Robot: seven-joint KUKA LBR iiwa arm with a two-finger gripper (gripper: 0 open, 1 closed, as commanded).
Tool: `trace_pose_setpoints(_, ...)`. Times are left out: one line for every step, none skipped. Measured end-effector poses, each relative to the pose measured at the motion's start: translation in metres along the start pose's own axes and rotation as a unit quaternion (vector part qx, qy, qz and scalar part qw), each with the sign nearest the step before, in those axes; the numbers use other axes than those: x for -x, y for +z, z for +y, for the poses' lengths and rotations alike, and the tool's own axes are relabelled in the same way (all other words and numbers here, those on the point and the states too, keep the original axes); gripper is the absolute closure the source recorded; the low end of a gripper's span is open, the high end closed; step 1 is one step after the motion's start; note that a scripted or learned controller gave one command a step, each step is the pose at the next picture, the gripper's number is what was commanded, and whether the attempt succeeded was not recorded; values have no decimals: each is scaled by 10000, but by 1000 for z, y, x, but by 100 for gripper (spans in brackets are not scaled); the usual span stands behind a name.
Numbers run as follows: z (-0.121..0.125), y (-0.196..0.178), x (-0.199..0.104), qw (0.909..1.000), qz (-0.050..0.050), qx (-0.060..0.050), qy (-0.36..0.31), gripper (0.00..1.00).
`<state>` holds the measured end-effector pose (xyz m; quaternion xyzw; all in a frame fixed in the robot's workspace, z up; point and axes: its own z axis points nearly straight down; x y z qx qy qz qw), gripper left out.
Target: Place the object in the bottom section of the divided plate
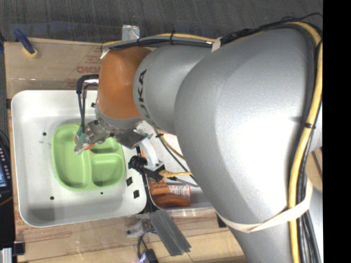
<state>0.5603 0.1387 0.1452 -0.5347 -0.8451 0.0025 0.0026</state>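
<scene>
A green divided plate (68, 166) lies in the left white bin (33, 201). It has one long section on its left side and two smaller ones on its right. My gripper (83, 140) hangs low over the plate's upper part, near the ridge between the sections. A small orange and teal patch shows at its tip, too small for me to tell whether it is a held thing. The grey arm with its orange band (118, 86) covers most of the right bin.
A brown and orange sausage-like item (169, 195) lies in the strip of the right bin that shows under the arm. A blue and yellow clamp (25, 43) sits on the cardboard at the top left. The left bin's walls ring the plate closely.
</scene>
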Motion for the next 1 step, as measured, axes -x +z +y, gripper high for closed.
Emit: trace_pose_setpoints(0,0,1,10000,-2,6,5,0)
